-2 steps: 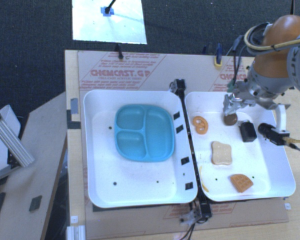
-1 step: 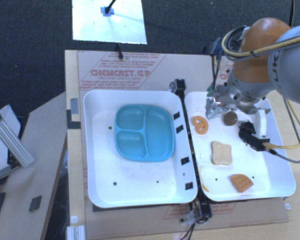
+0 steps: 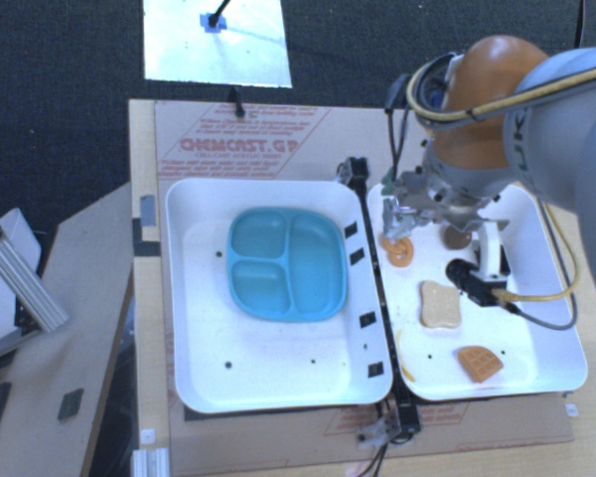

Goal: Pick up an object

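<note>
Where the arm (image 3: 517, 107) looms, brown object (image 3: 457, 237) — half hidden.

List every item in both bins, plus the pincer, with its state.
Blue tray: flat in left bin, compartments bare.
Pretzel: flat in right bin, below the pincer.
Bread slice: flat, untouched.
Waffle piece: flat, near front wall.
Pincer: low over the pretzel; grip unclear.

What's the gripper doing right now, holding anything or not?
Gripper: low in the right bin, just above the orange ring-shaped piece; nothing seen between it and that piece, and open or shut cannot be told.
</note>
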{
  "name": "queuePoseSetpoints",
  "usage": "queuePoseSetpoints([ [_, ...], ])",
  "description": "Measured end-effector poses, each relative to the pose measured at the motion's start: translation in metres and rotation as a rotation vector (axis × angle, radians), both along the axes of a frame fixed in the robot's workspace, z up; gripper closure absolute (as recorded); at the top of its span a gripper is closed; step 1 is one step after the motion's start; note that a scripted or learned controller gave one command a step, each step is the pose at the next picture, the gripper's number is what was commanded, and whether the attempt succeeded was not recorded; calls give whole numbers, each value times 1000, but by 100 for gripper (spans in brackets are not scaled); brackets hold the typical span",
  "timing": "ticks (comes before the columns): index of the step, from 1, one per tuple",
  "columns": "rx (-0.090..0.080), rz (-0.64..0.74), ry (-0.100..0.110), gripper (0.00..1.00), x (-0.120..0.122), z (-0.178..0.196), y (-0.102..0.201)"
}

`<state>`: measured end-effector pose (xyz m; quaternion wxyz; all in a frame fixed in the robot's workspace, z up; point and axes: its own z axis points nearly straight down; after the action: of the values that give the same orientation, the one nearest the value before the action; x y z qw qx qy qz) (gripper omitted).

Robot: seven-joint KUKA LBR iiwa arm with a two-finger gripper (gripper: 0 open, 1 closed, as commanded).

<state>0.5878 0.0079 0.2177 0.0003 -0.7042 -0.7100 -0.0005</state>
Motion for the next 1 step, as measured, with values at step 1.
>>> queuePoseSetpoints([
  [1,0,0,0,100,-7,-7,50],
])
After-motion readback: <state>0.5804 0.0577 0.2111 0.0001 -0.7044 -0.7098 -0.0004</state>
